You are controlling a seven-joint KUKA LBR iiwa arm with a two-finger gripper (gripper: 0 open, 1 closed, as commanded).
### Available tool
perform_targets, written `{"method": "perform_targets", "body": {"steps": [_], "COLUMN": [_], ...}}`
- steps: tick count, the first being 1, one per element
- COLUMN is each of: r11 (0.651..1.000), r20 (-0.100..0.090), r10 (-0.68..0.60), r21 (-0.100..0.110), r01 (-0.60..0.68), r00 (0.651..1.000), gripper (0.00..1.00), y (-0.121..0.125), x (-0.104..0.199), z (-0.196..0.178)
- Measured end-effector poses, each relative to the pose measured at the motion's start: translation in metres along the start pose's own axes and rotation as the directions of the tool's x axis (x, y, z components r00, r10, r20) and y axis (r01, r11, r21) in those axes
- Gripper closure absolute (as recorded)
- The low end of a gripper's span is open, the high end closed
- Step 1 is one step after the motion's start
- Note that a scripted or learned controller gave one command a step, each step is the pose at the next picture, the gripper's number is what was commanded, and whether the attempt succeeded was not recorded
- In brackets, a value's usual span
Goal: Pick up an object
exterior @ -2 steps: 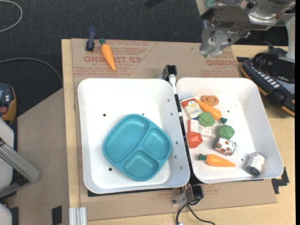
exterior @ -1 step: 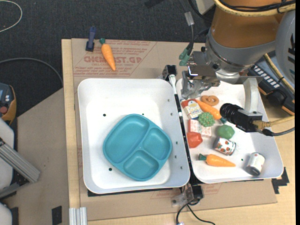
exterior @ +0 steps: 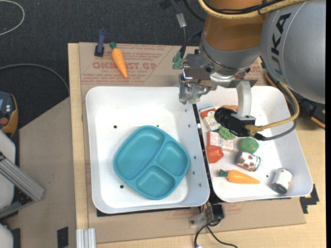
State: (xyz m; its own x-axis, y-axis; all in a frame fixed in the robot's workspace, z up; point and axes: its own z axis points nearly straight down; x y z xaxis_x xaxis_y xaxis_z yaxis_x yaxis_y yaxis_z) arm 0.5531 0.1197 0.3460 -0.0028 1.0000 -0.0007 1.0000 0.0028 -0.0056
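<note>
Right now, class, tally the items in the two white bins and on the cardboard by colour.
Teal: 1, the divided plate
Orange: 2, carrot on cardboard and carrot in right bin
Green: 1, round piece
Red: 1, block
Silver: 1, can
Total: 6

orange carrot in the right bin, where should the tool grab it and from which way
Grip the carrot across its thick middle, coming straight down from above. It lies flat on the right bin floor, pointing right, with bare floor along its near side. Set the fingers across its narrow width; the small can sits close behind it, so the far finger has little room.
</note>
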Motion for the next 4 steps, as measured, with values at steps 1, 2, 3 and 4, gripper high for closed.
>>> {"method": "perform_targets", "body": {"steps": [1, 2, 3, 4], "r11": [1.0, 1.0, 1.0, 1.0], "r20": [0.001, -0.007, -0.009, -0.004], "r10": [-0.002, -0.002, 0.0, -0.002], "r21": [0.009, -0.013, -0.025, -0.014], "r01": [0.002, 0.002, 0.0, 0.002], "r00": [1.0, 1.0, 1.0, 1.0], "gripper": [1.0, 1.0, 1.0, 1.0], "y": [0.045, -0.059, -0.074, -0.024], "x": [0.059, 0.056, 0.048, 0.091], "z": [0.174, 0.037, -0.138, -0.177]}}
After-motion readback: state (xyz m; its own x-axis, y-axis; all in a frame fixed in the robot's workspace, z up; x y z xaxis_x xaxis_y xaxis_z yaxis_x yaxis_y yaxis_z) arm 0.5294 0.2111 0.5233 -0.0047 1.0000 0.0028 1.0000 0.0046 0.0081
